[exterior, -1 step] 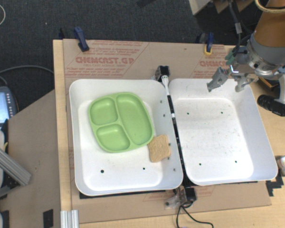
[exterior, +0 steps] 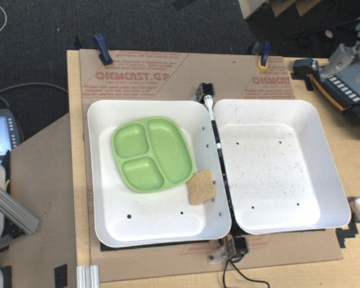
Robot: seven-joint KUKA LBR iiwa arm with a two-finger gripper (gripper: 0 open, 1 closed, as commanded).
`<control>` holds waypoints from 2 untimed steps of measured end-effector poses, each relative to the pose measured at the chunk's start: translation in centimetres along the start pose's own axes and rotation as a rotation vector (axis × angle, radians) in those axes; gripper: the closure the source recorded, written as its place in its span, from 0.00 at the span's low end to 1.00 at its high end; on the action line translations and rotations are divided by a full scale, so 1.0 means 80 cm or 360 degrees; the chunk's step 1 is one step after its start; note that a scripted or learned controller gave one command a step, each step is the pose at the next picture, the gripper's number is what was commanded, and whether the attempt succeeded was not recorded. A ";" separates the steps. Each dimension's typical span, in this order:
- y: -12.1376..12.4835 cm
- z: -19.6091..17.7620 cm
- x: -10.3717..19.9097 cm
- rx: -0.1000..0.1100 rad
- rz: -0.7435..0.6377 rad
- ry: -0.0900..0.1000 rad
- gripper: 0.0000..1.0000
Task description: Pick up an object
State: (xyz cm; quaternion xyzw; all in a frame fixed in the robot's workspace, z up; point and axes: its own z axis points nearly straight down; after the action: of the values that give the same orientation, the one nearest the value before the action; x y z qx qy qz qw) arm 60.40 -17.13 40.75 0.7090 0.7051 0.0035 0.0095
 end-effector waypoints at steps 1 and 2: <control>-0.102 -0.175 -0.035 -0.0001 0.0000 0.0001 0.00; -0.097 -0.176 -0.032 0.0017 -0.0009 0.0005 1.00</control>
State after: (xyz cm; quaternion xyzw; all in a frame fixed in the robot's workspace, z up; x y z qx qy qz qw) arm 52.40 -19.53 54.72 0.7070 0.7072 0.0008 0.0045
